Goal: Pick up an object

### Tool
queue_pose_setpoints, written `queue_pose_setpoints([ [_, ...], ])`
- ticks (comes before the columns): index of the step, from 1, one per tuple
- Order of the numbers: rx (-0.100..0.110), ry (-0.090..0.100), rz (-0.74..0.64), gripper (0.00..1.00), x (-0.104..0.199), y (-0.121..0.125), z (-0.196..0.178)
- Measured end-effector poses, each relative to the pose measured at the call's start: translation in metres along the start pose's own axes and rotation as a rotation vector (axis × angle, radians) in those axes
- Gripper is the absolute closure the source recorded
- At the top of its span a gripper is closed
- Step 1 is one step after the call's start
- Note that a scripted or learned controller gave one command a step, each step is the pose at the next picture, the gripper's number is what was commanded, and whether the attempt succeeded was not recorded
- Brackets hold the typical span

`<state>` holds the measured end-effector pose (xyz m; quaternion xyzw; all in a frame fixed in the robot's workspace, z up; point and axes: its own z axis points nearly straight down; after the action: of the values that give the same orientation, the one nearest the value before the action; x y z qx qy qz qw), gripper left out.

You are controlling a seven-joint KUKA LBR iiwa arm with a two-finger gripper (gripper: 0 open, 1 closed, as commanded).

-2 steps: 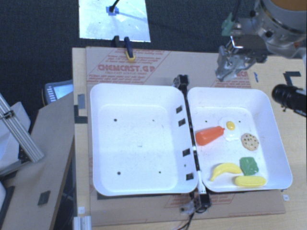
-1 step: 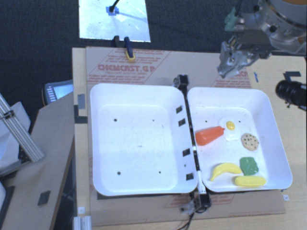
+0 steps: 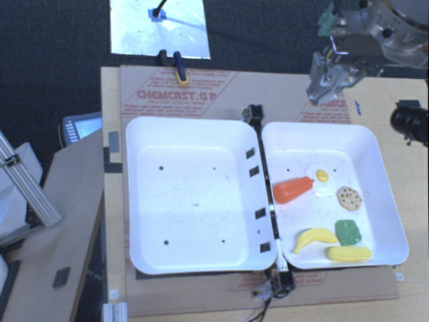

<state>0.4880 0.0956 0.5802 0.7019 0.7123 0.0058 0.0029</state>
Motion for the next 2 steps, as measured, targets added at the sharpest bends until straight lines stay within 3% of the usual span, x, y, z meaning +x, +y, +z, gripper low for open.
queue_pose_setpoints([
  [1,0.018,-0.005,0.008,1.0,0.037,-0.002,0.081],
  [2,0.006,-0.002,0.01,1.0,0.045,0.012,0.043],
])
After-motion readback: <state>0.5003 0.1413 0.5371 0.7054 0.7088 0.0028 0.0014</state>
